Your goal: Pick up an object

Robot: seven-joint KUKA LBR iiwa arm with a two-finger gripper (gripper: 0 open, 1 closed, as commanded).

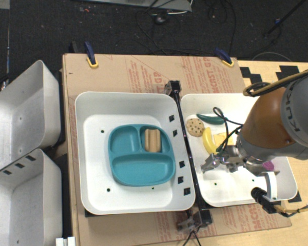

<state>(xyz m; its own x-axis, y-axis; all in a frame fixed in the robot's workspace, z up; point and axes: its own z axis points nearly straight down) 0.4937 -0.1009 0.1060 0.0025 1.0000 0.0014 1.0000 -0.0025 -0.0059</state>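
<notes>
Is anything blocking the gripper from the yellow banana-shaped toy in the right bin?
Nothing visible does. The gripper sits low in the right bin, just below the yellow banana-shaped toy. The cookie and green pepper-like toy lie beyond the banana, not between.

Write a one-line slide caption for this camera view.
KUKA arm's gripper low in right bin beside banana and cookie; teal tray in left bin.

One fixed camera looks down at a slant on both bins (87,137).

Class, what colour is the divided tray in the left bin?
Teal blue; the tray shows clearly in the camera view.
</notes>
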